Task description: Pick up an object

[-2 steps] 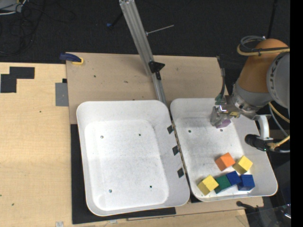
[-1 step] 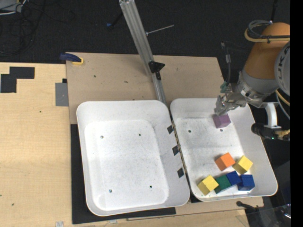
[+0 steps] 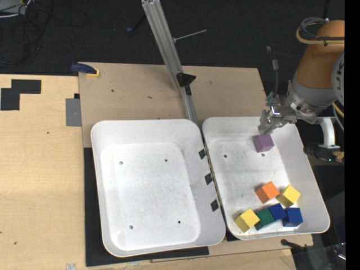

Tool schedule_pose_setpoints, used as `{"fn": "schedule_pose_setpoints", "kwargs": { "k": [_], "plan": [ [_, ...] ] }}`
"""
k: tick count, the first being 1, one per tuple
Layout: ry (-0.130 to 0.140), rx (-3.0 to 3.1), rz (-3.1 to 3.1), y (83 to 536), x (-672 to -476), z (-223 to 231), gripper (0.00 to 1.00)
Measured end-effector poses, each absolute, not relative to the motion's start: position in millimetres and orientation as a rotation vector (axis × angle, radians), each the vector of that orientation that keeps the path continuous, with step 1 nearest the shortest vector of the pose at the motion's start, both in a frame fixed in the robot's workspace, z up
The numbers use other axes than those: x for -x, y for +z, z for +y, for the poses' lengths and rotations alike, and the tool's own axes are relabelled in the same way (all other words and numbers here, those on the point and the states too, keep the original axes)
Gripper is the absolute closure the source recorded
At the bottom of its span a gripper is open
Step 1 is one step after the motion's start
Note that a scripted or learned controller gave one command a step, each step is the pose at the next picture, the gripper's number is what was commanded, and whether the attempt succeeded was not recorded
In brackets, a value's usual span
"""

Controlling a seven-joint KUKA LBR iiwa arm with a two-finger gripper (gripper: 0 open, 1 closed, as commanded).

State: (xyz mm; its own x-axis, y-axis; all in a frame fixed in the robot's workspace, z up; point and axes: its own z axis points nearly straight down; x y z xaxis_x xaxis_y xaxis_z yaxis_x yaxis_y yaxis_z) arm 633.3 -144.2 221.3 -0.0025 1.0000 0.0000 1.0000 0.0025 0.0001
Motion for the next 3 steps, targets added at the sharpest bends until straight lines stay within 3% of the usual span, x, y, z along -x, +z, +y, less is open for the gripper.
{"fn": "schedule_pose_setpoints", "kwargs": {
  "k": [1,3],
  "plan": [
    [-0.003,-2.221,2.229,222,-620.5,-95,1.0],
    [-0.004,-2.221,2.23,208,-624.3,15,1.0]
  ]
}}
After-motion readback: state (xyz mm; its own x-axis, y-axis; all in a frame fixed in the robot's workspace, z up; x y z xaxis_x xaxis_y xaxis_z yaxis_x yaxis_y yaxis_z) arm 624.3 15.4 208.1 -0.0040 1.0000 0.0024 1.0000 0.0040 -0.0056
